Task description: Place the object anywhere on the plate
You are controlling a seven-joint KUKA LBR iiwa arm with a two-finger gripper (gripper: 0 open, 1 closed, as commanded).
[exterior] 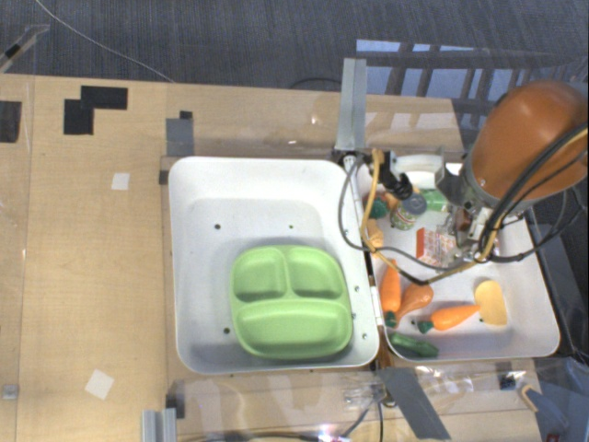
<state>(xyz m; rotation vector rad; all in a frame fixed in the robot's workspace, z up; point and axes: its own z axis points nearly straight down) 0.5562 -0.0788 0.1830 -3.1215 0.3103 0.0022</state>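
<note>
One gripper (460, 233) is hovering over the right bin (543, 339), its grip impossible to judge, while the nearest carrot (453, 317) is lying just below it, pointing leftward toward the green plate (290, 302).

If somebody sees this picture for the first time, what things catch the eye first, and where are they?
First the green plate, split into three compartments, lying in the left bin. Next the arm's big orange band over the right bin, with the gripper low among the clutter. Then the carrots and a yellow piece near that bin's front.
</note>
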